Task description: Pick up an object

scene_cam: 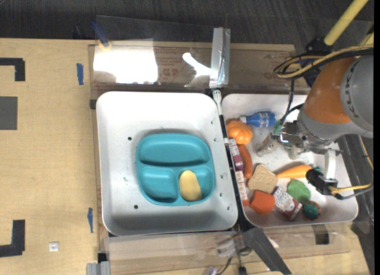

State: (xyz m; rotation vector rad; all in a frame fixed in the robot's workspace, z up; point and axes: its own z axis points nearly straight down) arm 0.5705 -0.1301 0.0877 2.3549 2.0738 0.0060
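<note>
Over the right bin (350, 211) my gripper (268, 143) hangs low, its two fingers spread apart with nothing between them, tips just above the bin's white floor. At twelve o'clock from my fingertips lies a small bottle with a blue cap (259, 119); at ten o'clock, close by, an orange round fruit (238, 131) sits against the bin's left wall. At five o'clock a carrot (292, 171) lies on its side, and toward six a slice of bread (262, 179) leans over an orange block (262, 202). Farther toward five a green piece (299, 189), a small red-and-white carton (287, 204) and a dark green lump (311, 209) crowd the near corner. Along the left wall lies a red-brown bar (238, 156). The left bin (113, 167), at nine o'clock, holds a teal divided tray (169, 158) with a yellow lemon (190, 185) in its lower right compartment.
</note>
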